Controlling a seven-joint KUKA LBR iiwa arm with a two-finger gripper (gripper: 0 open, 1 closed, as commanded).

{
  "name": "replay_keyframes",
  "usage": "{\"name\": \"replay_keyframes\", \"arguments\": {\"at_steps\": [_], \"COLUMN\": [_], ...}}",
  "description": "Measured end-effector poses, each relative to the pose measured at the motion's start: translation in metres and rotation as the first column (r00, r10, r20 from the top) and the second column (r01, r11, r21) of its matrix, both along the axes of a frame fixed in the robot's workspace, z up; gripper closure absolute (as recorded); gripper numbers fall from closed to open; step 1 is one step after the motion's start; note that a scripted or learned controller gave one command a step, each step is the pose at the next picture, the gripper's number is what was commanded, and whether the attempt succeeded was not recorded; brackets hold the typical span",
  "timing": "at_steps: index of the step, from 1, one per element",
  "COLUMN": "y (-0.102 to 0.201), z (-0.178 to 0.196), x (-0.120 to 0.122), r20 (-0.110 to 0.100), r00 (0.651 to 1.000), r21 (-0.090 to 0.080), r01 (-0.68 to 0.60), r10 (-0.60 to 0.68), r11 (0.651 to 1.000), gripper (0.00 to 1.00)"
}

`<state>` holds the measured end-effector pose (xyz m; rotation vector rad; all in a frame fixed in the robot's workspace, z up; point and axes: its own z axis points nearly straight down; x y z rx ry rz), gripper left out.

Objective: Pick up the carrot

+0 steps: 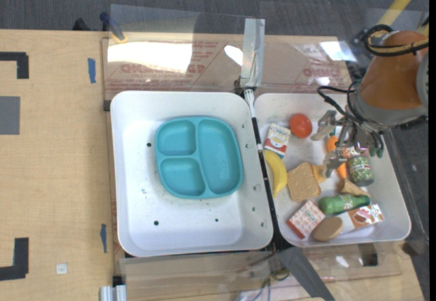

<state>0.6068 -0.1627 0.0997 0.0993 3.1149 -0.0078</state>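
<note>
claw [338,150]: down inside the right bin, upper-right part, fingers pointing toward the bin floor. Can't tell if they're spread or closed; metal and cables clutter the tip.
arm [392,78]: enters from the right edge, orange band sits just above the wrist, wrist angled down and left into the bin. Black cables loop around the wrist.
carrot [333,144]: small orange bit right at the claw tip, mostly hidden by the fingers. Looks touching or just beside them; can't confirm it's between them.
right bin [398,208]: holds all the loose items.
tomato [300,125]: red, left of the claw, near it but apart.
small carton [276,138]: white with red, left of the tomato, near the divider.
banana [275,171]: along the bin's left wall, below the carton.
bread slice [303,182]: just right of the banana.
green round item [360,170]: just below-right of the claw.
green cucumber-like piece [343,203]: lower part of the bin, lying across.
left bin [129,225]: holds a teal divided plate [199,156], three compartments, roughly centred.
</note>
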Motion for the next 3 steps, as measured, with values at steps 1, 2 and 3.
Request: {"name": "replay_keyframes", "arguments": {"at_steps": [1, 2, 3], "y": [-0.001, -0.008, -0.007], "z": [0.001, 0.000, 0.012], "x": [-0.005, -0.008, -0.005], "r20": [0.007, 0.003, 0.011], "r00": [1.000, 0.989, 0.990], "r21": [0.000, 0.006, 0.004], "r01": [0.009, 0.147, 0.144], "r10": [-0.009, -0.147, -0.144], "r11": [1.000, 0.989, 0.990], "gripper": [0.00, 0.00, 1.00]}}
